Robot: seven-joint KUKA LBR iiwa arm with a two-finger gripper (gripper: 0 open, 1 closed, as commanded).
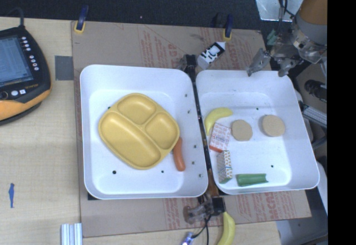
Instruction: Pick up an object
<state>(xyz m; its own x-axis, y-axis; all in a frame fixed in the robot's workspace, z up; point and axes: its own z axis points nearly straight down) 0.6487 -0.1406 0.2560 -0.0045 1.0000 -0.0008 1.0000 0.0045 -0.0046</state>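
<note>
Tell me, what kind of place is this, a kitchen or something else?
Probably a robotics lab bench, not a kitchen. A gripper hangs above two white bins of toy food, like a yellow divided plate and a banana, and a handheld control pendant lies beside them.

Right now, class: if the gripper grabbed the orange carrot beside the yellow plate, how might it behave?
The carrot looks round and tapered, so a push could roll it. It looks smooth, so it may slip from a pinch. It lies against the yellow plate, leaving little finger room.
</note>
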